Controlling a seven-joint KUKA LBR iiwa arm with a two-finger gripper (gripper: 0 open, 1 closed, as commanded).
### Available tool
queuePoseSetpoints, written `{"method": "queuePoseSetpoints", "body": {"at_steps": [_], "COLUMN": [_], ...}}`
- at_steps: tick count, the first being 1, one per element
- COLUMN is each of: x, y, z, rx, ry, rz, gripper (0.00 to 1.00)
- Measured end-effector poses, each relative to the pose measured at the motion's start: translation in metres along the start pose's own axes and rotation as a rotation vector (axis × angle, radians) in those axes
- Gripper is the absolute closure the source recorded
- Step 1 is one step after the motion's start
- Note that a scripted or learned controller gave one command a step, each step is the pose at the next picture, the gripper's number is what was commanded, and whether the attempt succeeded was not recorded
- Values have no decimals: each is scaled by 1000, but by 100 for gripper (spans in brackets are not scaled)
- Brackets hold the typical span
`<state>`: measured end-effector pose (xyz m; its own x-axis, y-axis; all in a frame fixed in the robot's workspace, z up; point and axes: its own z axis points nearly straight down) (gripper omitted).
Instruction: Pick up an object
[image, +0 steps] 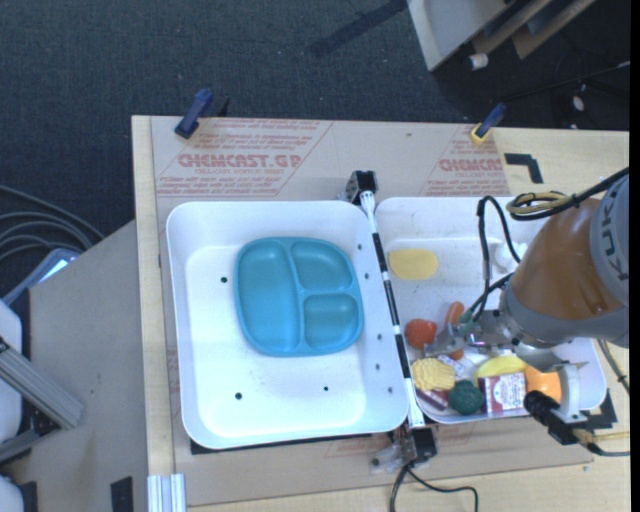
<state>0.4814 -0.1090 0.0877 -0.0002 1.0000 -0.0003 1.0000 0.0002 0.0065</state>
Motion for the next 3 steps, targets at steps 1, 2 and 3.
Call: {"method": "queuePoseSetpoints", "body": {"at_steps": [1,2,3], "x": [0,0,17], "y": [1,1,48], "z": [-10,-10,2], "rx": [-3,-4,3], "ry": [0,0,0], "rz": [1,1,-1], "gripper": [100,0,0]}}
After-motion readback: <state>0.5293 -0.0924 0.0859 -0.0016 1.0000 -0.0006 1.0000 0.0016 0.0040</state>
